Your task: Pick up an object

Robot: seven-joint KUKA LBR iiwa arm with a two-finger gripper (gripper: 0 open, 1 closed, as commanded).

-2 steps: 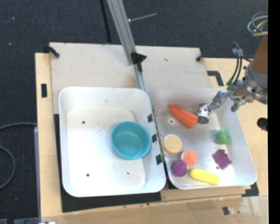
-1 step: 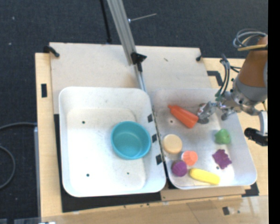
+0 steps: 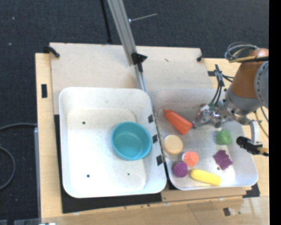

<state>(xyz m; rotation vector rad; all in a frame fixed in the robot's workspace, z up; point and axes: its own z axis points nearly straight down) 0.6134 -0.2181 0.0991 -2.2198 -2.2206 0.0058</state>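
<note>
1. Orange plastic is what the carrot-shaped toy (image 3: 178, 120) seems to be made of, and it lies just to the camera-left of the claw (image 3: 207, 116), in the right bin (image 3: 251, 176), apart from the fingertips by a small gap.
2. Its handling, as I judge it: light, stiff, smooth enough to slip, and tapered, so a pinch near the thin end would likely squeeze it out. The thicker middle, taken across its short width, looks the safest hold.
3. It lies at a slant across the bin floor, so the claw would need to turn to meet it square.
4. Whether the claw is released or clenched I cannot tell; the fingertips are small and muddled against the white bin. Nothing is visibly held.
5. Other candidates sit nearer the camera than the claw: a green round piece (image 3: 223, 137) just below and to its right, a purple lumpy piece (image 3: 222, 159) beyond that, a tan disc (image 3: 173, 145), a small orange-pink piece (image 3: 190, 159), a purple ball (image 3: 180, 168) and a yellow banana-like toy (image 3: 205, 176) along the near rim.
6. Those near-rim pieces lie close together, so a grasp there risks nudging neighbours; the orange toy has more room round it.
7. Well to the claw's left, in the left bin (image 3: 70, 102), sits a blue bowl (image 3: 131, 140), which is wide and probably hard to pinch except by its rim.
</note>
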